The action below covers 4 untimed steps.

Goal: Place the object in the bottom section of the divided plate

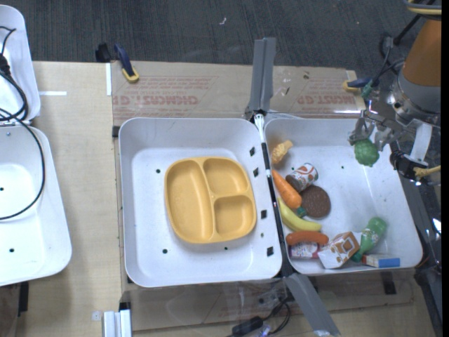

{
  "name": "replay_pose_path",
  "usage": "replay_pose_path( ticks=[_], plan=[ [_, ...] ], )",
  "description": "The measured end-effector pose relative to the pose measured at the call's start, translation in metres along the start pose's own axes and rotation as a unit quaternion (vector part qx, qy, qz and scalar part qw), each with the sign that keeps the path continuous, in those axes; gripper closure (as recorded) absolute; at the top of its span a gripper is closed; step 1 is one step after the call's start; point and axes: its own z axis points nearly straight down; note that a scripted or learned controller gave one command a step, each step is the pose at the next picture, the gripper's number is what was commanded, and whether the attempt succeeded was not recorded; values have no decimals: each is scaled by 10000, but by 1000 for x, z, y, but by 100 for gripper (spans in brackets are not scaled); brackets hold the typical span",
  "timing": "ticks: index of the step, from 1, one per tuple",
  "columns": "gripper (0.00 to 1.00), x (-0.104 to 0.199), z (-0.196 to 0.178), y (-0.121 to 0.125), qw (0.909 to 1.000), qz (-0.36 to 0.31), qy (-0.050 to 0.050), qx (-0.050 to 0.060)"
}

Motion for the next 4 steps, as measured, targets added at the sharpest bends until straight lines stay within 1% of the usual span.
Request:
replay_pose_path(
  ticks=[1,2,3,4],
  plan=[
    [100,90,31,-16,10000,-57,-1,13],
    [100,158,30,-62,9990,-455,-3,10],
    [100,199,38,-26,9930,-1182,-6,-4],
    [100,229,-1,-74,9802,-1979,-4,1]
  ],
)
